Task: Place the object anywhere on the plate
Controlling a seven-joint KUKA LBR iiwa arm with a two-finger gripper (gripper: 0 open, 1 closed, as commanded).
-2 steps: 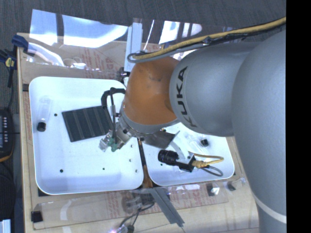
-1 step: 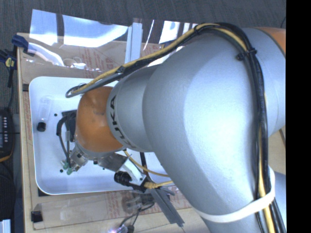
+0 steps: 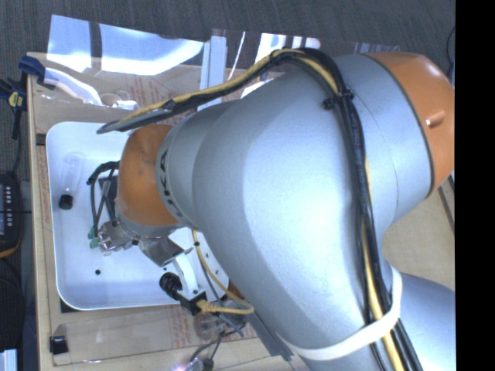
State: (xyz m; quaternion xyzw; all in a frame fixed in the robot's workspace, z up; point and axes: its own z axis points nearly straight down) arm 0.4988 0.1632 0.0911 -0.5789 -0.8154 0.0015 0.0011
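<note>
Far left: table (image 3: 35, 230) edge, wood, with a blue clamp (image 3: 31, 68) at the top corner. Next, white bin (image 3: 66, 280), shallow, sitting on the table. Inside, near its left wall: a small dark object (image 3: 66, 202), cylinder-ish, too small to identify for sure; just above it something clear and faint, possibly a transparent item (image 3: 72, 168). A tiny dark speck (image 3: 98, 271) lies lower on the bin floor. Right of that, gripper (image 3: 104, 242) sits low over the bin's middle, partly buried under the wrist, cables looping around it; can't tell how it's set, nothing visibly between it. Dark object lies well apart from it, to its left. Then the orange band (image 3: 139, 184), and the grey arm (image 3: 294, 207) covering everything to the right, black and yellow cables (image 3: 352, 153) running along it.
</note>
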